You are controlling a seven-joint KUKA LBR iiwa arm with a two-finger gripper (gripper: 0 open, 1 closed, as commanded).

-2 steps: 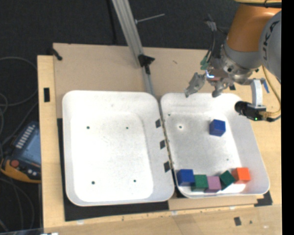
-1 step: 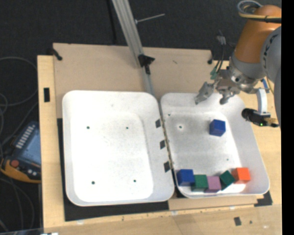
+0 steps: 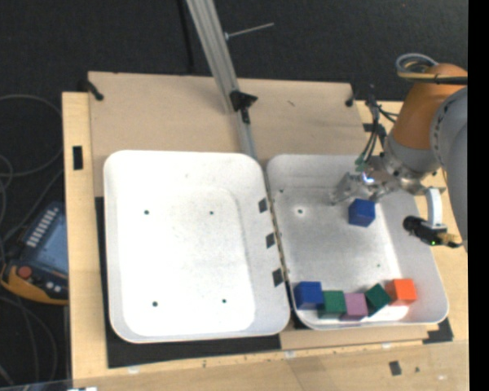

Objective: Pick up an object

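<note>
Bench w/ two white bins: left bin (image 3: 187, 243) bare, lots of room. Right bin (image 3: 342, 251): gripper (image 3: 360, 187) over its far end, fingers spread wide above blue cube (image 3: 361, 212), not gripping. Five blocks (image 3: 354, 300) line near edge.

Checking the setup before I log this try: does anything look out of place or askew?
Nothing looks damaged or spilled. One blue cube sits apart by the gripper, while the other blocks crowd the right bin's near edge.
</note>
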